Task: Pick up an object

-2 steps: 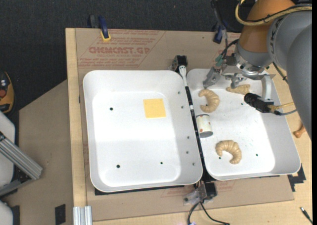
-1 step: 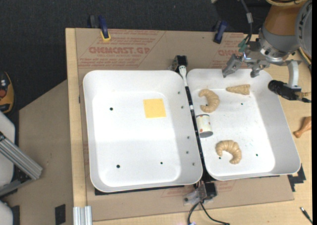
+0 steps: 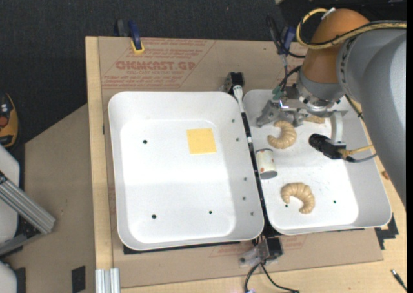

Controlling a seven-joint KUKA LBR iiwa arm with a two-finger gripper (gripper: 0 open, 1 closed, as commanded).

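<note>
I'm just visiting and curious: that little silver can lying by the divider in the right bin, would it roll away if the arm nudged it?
Probably. The can lies on its side on the bin's smooth white floor, so a sideways nudge would likely roll it. It looks small and stiff, so it should not bend. Its shiny round wall may slip under a pinch.

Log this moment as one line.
gripper: over right bin, above upper croissant | lower croissant: loose | yellow square: left bin
</note>
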